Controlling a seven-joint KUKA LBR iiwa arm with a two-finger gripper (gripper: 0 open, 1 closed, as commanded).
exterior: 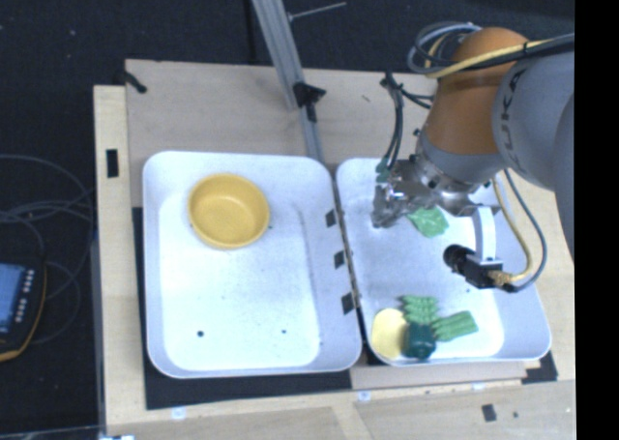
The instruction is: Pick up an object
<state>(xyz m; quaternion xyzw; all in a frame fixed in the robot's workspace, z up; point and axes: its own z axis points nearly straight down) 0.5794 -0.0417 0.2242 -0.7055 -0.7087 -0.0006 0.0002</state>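
Jaws point(390, 204) low in right bin point(522, 332); green object point(428, 223) just beside.

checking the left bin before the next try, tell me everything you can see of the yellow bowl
The yellow bowl is round, shallow and smooth, plastic by its look, with a slightly darker rim. It sits upright, mouth up, nothing visible inside it. It rests on the floor of the left bin, in the far left part, near but apart from the walls. Nothing else touches it.

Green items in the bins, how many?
3 visible. A light green piece in the right bin, just under the gripper; a green comb-like piece and a dark teal one at its near edge. The arm may hide more.
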